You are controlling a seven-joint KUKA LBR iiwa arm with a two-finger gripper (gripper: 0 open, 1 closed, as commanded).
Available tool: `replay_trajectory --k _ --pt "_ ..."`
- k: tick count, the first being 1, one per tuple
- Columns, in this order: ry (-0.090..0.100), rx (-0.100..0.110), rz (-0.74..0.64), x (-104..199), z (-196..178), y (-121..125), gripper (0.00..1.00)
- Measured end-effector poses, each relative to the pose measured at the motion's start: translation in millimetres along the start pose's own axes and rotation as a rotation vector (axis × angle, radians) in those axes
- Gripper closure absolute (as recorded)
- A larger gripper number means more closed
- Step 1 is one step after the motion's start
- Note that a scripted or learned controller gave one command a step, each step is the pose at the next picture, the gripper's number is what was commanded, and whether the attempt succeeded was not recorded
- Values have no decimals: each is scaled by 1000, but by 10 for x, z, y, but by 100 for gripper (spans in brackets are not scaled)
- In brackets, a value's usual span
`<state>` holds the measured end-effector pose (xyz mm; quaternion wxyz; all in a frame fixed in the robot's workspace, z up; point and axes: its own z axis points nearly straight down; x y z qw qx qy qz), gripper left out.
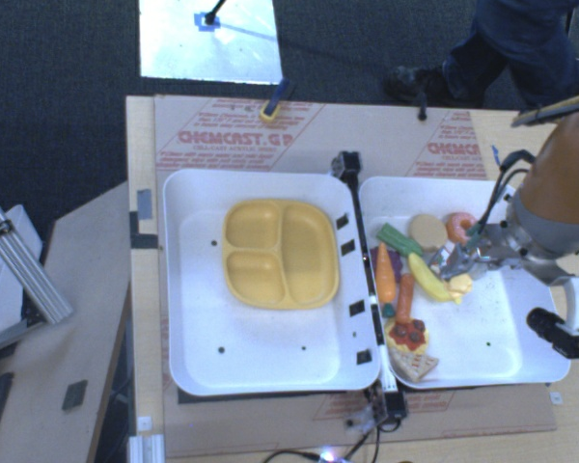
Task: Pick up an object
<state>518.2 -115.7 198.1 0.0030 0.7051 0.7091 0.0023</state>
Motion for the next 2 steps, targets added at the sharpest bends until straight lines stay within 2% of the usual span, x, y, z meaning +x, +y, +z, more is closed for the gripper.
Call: replay_trajectory --k 1,2 --pt "0 2 1 -1 -281 19 100" --pt "3 4 -4 544 -378 151 100"
